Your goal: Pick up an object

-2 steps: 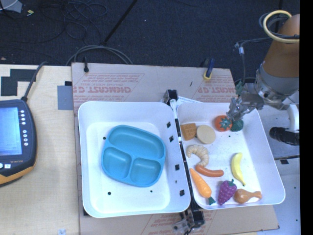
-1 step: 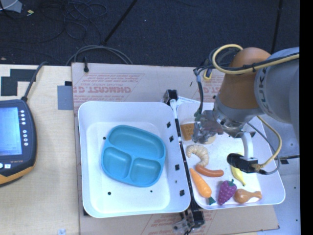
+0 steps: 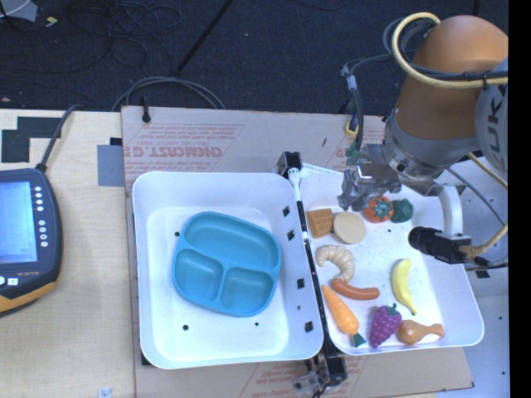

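Gripper [image 3: 358, 187] low over the far end of the right bin [image 3: 466, 309], hanging from the orange-banded arm [image 3: 452, 65]. Closed or spread: cannot tell, the tip is a dark tangle from this angle. Nothing visibly held.

Closest to it: red tomato [image 3: 379, 209], just beside the tip on its right and seemingly touching or nearly so. Green piece [image 3: 402, 211] against the tomato's far side. Just below the tip, a pale round slice [image 3: 348, 228] and a tan bread cube [image 3: 319, 221], side by side.

Further out in the same bin: shrimp [image 3: 336, 260], sausage [image 3: 355, 289], banana [image 3: 403, 284], then carrot [image 3: 340, 309], grapes [image 3: 384, 323] and drumstick [image 3: 419, 332] along the near rim. All lie flat on the bin floor.

Progress, as judged: approach made, pick not done. Nothing lifted. Tomato looks the likely target; the grasp and the lift are left.

Left bin [image 3: 153, 222], well apart from the gripper: one blue divided plate [image 3: 226, 262].

Surface: both bins sit on a cardboard sheet [image 3: 207, 139] over a light wooden bench [image 3: 83, 330]. Handheld control screen [image 3: 21, 230] at the bench's left edge. Beyond, dark carpet with loose cables [image 3: 124, 23].
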Robot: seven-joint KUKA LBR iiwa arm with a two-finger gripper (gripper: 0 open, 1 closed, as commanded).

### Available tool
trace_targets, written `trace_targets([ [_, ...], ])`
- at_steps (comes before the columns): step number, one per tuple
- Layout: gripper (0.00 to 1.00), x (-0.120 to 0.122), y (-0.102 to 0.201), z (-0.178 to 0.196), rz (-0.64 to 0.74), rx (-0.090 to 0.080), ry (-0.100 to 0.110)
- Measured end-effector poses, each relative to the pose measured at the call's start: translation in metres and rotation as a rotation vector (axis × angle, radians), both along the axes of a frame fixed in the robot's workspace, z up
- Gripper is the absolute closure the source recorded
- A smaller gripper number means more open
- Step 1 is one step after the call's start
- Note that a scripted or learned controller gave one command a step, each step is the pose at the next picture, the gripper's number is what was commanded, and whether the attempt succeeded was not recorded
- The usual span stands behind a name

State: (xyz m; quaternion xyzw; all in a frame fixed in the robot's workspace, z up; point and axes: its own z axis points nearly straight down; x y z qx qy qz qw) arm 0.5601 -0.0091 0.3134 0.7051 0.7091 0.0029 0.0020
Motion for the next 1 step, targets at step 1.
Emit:
trace_targets([
  [1,1.0,-0.0382,0.0516,0.0388,0.0,-0.001,0.011],
])
